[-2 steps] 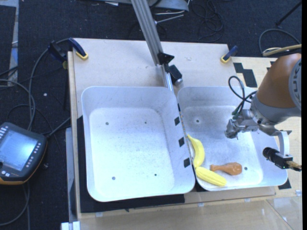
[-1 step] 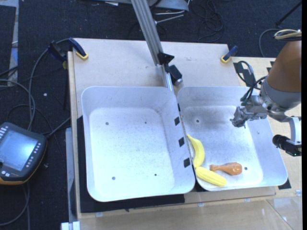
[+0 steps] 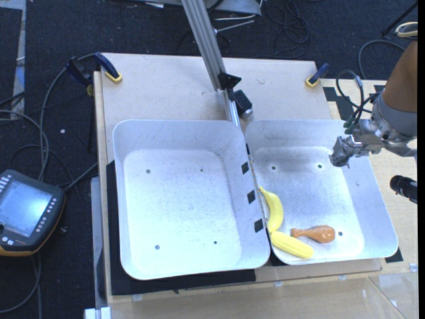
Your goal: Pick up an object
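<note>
The desk [image 3: 172, 92] fills the middle of the frame and carries two shallow white bins side by side. The left bin [image 3: 133, 178] lies in the centre-left of the frame; the right bin [image 3: 312, 178] lies in the centre-right, and their inner walls meet along a line that runs down from the middle of the frame.

Two things lie in the right bin, both in its lower part. A yellow banana [image 3: 279, 228] rests against the bin's left wall, curving from the middle of that wall down toward the bin's bottom edge. Just beside the banana's lower end, to its right, lies an orange chicken drumstick [image 3: 315, 234], its thin end pointing toward the banana.

The arm [image 3: 402, 105] comes in from the right edge of the frame. Its claw [image 3: 340, 155] sits over the upper right part of the right bin, well apart from the banana and the drumstick. It is small and dark here, so I cannot tell whether it is released or clenched, and I see nothing in it.

A slanted metal pole [image 3: 206, 42] rises from the desk's far side toward the top of the frame. A handheld control screen [image 3: 23, 211] lies on the floor at the left edge.
</note>
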Motion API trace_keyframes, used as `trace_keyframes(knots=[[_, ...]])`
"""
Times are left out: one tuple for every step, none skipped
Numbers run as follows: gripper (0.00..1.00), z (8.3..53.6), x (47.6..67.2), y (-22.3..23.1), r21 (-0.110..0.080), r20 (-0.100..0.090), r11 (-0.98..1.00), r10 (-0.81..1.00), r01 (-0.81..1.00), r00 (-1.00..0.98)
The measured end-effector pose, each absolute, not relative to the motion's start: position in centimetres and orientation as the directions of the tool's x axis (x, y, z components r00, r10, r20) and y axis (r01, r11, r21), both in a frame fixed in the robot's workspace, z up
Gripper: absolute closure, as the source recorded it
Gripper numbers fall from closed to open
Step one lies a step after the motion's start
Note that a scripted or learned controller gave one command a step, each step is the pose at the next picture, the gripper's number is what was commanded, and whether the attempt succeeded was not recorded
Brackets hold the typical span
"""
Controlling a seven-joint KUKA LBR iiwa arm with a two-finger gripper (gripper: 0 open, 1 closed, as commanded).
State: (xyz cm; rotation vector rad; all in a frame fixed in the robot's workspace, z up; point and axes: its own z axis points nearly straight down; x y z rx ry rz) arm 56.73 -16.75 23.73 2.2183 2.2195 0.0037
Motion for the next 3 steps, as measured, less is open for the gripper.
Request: trace_keyframes(knots=[[1.00, 22.8, 57.5, -11.4, 0.000, 0.001, 0.005, 1.000, 1.000, -0.005], [1.00, 22.6, 57.9, -6.9, 0.000, 0.001, 0.004, 1.000, 1.000, -0.004], [1.00, 22.7, 58.7, -2.6, 0.000, 0.001, 0.004, 1.000, 1.000, -0.004]])
